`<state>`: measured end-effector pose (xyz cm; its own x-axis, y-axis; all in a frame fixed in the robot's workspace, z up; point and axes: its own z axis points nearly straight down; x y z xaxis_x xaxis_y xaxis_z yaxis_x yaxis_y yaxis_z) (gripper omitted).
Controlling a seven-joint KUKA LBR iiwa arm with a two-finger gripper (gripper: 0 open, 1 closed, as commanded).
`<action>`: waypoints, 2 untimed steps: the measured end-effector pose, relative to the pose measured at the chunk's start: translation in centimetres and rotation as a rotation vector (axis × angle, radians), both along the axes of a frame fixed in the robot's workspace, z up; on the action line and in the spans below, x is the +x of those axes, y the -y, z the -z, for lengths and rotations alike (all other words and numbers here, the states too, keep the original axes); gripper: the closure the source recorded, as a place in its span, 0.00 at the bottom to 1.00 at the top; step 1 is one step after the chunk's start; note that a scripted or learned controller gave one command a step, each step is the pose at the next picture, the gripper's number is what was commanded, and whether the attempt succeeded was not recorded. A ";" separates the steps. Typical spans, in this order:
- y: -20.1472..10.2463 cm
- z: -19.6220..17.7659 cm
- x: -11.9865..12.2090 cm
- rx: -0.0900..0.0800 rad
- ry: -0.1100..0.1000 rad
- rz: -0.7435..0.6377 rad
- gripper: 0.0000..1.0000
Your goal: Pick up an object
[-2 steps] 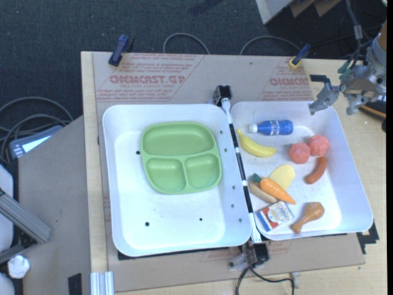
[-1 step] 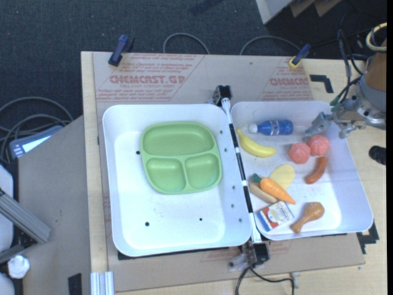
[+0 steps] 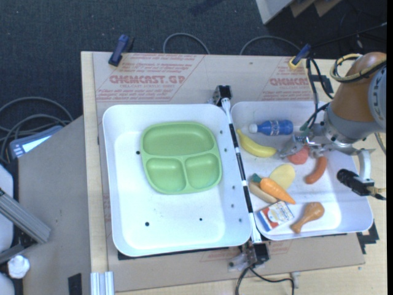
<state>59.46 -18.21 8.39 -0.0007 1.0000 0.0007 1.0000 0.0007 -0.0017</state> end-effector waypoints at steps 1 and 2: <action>0.1 -1.2 0.1 -0.002 0.005 0.000 1.00; -8.7 -0.2 5.8 -0.001 -0.007 0.001 1.00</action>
